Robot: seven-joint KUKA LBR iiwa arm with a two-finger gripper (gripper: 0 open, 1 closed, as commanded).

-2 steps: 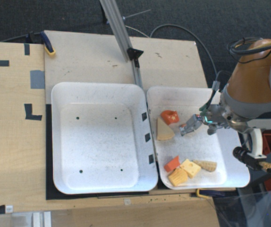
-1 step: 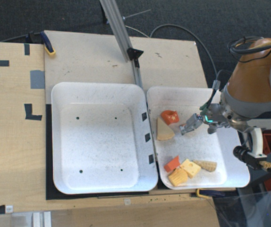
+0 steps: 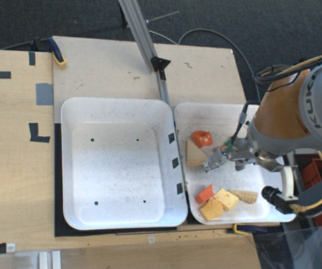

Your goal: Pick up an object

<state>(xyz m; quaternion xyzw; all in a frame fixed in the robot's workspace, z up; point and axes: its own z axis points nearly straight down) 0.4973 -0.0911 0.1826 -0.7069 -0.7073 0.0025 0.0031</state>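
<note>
You are lowering the gripper (image 3: 212,162), grip state unreadable, beside the tan wedge (image 3: 195,156) in the right bin (image 3: 220,112); next, close on it.

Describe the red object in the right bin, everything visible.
The red object is a small, rounded, glossy-looking lump, red-orange with a pale highlight on top; it could be a toy tomato or pepper, too small to tell. It lies in the upper middle of the right bin, just above a tan wedge-shaped piece that it seems to touch or slightly overlap. The pincer sits lower right of it, apart from it. Nothing holds it; it rests on the bin floor.
</note>
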